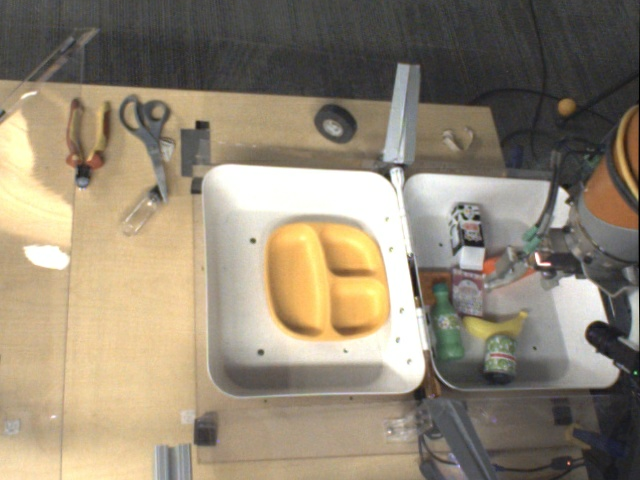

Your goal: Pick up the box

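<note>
A small pinkish box with a pale top stands in the right bin, near its left wall. Behind it stands a black-and-white carton. My gripper reaches in from the right, and its tip is just right of the pinkish box's upper edge, at or very near an orange patch there. I cannot make out whether it touches the box. The arm's orange band is at the right edge of the view.
A green bottle, a banana and a small can lie in front of the box. The left bin holds a yellow divided plate. Scissors, pliers and a tape roll lie on the bench.
</note>
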Tool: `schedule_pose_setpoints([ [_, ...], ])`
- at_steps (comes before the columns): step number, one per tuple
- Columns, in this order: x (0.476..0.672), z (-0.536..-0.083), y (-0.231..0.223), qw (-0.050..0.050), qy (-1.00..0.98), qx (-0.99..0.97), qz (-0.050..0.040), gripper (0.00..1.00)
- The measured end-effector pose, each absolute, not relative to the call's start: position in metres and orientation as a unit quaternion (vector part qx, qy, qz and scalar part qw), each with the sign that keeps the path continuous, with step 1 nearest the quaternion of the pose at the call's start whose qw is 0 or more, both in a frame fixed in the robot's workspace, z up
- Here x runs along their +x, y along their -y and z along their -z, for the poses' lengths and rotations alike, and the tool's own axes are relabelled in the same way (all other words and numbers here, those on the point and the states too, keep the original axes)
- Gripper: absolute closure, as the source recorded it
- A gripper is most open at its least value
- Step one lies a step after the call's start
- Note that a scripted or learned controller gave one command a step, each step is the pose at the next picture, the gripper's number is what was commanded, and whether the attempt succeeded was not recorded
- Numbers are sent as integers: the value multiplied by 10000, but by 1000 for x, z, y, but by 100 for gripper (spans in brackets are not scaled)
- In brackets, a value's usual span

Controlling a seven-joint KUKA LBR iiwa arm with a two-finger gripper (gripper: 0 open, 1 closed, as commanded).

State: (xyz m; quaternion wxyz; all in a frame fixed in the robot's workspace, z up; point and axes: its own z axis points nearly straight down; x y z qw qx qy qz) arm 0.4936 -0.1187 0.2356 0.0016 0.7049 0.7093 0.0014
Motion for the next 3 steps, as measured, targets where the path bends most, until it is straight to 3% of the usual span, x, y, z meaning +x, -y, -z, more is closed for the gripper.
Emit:
schedule_pose_setpoints([
  [1,540,-103,112,88,-6608,7504,-81,0],
  [2,542,-113,111,102,-6622,7492,-97,100],
  [3,541,-212,53,18,-6231,7822,-24,100],
])
